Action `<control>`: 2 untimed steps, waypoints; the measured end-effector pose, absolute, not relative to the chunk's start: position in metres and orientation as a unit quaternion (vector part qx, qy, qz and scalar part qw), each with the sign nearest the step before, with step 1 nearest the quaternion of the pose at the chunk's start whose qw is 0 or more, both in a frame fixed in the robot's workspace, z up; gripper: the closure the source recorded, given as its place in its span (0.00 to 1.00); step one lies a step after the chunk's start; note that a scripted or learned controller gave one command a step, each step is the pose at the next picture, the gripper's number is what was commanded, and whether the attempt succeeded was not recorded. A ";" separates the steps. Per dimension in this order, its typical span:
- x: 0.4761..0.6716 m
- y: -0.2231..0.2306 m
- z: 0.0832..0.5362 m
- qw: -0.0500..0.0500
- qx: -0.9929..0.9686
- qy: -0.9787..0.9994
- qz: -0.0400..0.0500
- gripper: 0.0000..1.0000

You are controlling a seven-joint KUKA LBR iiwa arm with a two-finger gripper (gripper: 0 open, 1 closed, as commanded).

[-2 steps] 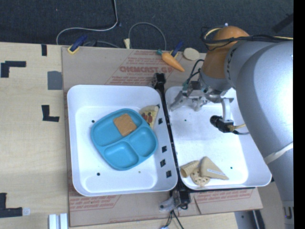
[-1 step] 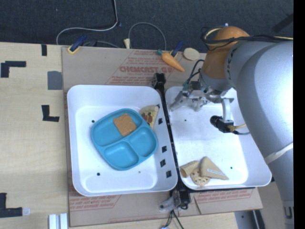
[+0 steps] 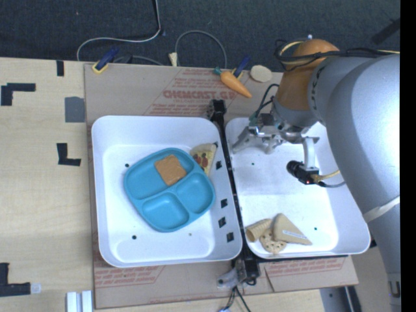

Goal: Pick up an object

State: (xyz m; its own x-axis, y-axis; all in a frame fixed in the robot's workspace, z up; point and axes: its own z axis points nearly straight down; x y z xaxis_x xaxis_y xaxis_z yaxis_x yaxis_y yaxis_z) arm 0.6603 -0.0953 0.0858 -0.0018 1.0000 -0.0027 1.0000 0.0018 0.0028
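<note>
My arm (image 3: 364, 109) comes in from the right, its grey bulk covering the far right corner of the right bin (image 3: 292, 187); the orange band (image 3: 302, 77) sits above the wrist, which bends down over that bin's far end; the gripper (image 3: 260, 138) hangs there close to the floor, pointing toward the divider between the bins; I cannot tell how its jaws stand, because the metal parts blur together from this angle, and I see nothing between them. The things to pick lie well apart from it; two cones and a cookie-like piece (image 3: 279, 233) are heaped at the right bin's near edge; a blue divided plate (image 3: 170, 190) rests in the left bin (image 3: 117, 174) with a brown square (image 3: 171, 169) in its far compartment, and a pale wedge (image 3: 205, 156) touches the plate's far right rim, its detail too small to read. A toy carrot (image 3: 234, 83) lies on the cardboard beyond the bins.
</note>
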 end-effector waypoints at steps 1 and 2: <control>0.669 -0.108 0.086 0.001 0.707 0.708 0.001 0.00; 0.668 -0.098 0.086 0.002 0.707 0.707 -0.002 0.00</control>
State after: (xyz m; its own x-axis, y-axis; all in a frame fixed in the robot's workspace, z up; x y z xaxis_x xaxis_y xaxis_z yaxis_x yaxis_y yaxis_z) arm 0.6685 -0.0978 0.0857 -0.0011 1.0000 -0.0050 1.0000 0.0011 0.0006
